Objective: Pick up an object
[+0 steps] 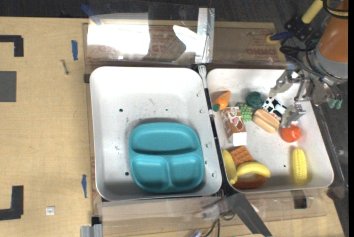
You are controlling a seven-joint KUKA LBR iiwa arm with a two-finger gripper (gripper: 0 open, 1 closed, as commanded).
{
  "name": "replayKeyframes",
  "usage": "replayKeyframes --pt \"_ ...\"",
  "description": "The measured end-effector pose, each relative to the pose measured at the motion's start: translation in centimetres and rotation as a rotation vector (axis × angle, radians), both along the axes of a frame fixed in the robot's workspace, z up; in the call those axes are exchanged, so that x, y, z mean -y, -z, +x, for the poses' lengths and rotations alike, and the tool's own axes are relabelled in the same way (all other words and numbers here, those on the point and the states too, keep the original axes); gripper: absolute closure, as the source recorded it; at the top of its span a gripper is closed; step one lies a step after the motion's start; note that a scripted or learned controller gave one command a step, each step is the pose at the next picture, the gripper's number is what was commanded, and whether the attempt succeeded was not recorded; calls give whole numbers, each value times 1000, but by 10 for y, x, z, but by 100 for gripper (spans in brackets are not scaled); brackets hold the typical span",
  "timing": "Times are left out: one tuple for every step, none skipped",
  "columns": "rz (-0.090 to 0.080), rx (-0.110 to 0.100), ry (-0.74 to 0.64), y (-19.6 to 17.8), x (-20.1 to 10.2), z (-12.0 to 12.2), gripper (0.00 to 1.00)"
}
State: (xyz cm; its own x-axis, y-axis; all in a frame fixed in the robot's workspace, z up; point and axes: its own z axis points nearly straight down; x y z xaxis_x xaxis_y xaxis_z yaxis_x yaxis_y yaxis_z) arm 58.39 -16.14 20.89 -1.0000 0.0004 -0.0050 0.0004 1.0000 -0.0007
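Metal pincer, fingers spread and holding nothing, hangs over the right bin above a hot dog.

To my left I see a shallow white plastic bin holding a teal three-compartment plastic tray toward its near side. Behind both bins a clear plastic sheet lies over the brown cardboard backing. The tan bench surface carries black corner markings.
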Motion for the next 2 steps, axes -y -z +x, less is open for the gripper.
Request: replayKeyframes --pt "0 4 133 111 1 11 0" --pt "1 5 210 120 -38 -13 0"
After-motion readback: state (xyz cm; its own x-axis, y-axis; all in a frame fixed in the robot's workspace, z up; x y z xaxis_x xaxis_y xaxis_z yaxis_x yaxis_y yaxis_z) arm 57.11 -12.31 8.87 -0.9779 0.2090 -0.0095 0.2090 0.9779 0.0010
